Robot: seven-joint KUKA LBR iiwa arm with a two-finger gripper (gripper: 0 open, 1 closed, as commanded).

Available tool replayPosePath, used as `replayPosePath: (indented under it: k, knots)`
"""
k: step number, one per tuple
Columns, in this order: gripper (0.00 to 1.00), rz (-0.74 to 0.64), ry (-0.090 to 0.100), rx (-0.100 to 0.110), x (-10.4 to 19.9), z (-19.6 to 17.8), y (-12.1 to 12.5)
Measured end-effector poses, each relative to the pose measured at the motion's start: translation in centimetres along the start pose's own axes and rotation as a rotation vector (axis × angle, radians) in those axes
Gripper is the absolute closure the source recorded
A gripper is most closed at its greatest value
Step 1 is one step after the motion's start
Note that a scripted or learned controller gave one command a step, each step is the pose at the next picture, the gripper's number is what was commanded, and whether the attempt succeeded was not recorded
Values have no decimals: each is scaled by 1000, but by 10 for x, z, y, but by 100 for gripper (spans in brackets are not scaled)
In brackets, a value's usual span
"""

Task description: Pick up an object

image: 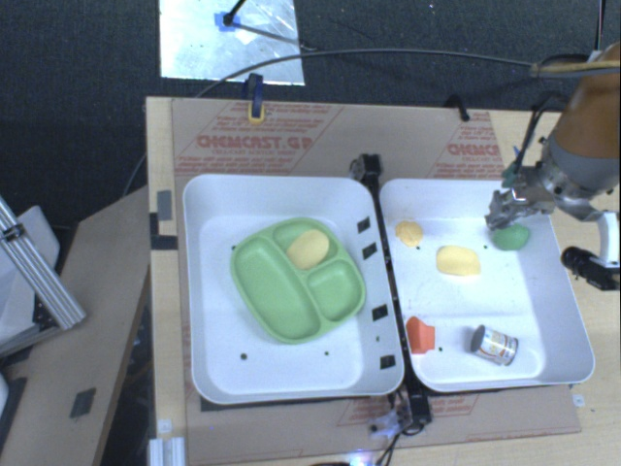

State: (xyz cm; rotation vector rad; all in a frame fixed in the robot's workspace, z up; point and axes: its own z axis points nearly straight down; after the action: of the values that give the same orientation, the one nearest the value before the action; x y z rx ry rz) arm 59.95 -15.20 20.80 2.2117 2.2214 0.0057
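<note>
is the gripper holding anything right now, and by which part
It cannot be told. The gripper sits at the top edge of the small green object in the right bin, touching or just above it, but no grip is visible.

A brown board point(320, 129) printed with red lettering covers the bench top, lying under both bins. Behind it the floor is dark carpet point(78, 56), with a shiny silver sheet point(228, 27) lying on it near the far edge. At the left, a pale wooden surface point(97, 299) carries an aluminium rail point(39, 275).
</note>
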Motion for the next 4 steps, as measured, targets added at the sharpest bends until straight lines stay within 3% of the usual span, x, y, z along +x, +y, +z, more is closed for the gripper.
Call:
replayPosePath:
  k: [1, 2, 4]
  knots:
    - [100, -1, 0, -1, 0, -65, 3]
    - [100, -4, 3, 7, 42, -53, -14]
    - [100, -6, 5, 8, 161, -35, -36]
